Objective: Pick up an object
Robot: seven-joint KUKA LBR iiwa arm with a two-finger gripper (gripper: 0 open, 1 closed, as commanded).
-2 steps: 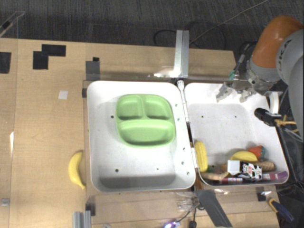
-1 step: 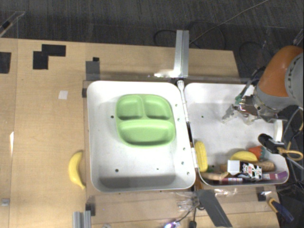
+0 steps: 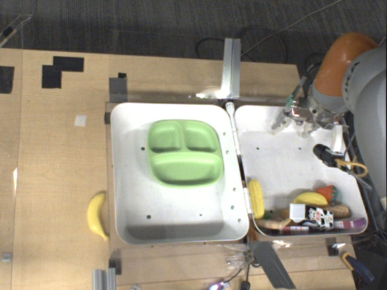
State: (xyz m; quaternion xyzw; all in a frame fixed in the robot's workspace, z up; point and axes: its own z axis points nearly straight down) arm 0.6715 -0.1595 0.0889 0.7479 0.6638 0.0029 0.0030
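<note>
Camera view: corn cob (image 3: 256, 199) lies lengthwise along bin wall; pincer (image 3: 294, 119) state cannot be told.

- A dark grey carpeted floor (image 3: 121, 11) runs across the far side of the scene
- A thin black cable (image 3: 290, 23) curls over that carpet at the far right
- The light wooden bench top (image 3: 54, 180) fills the left and near part, lit evenly from above
- Black tape patches (image 3: 60, 70) sit on the bench at the far left, with a small pale square (image 3: 80, 121) nearer
- A grey metal upright (image 3: 231, 68) stands at the far edge, mid-scene
</note>
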